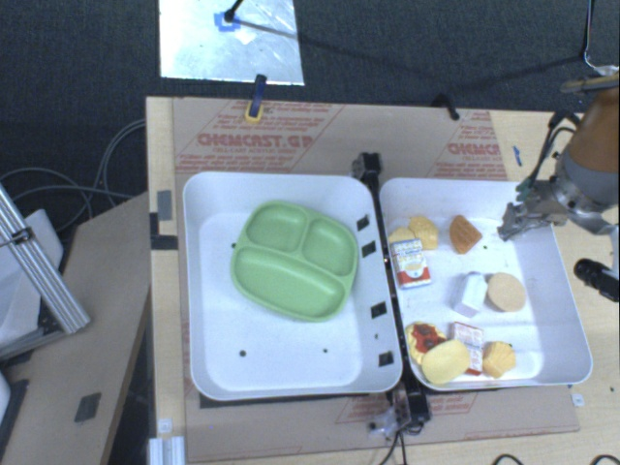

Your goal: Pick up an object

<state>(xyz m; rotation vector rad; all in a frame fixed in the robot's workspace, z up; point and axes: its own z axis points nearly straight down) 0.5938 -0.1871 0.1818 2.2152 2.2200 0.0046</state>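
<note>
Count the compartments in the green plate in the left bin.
3. The green plate has two smaller compartments along its far side, one at left and one at right, plus one long compartment along its near side. None looks hidden.

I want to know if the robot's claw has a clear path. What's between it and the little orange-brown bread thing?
In the camera view, just bare white bin floor separates the gripper from the small orange-brown bread-like piece.

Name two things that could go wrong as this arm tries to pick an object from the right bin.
1. The gripper sits near the right bin's far rim, away from most items, so it may close on nothing.
2. The yellow piece, small carton and orange piece crowd together, so a grab there might knock neighbours or lift two.
</note>
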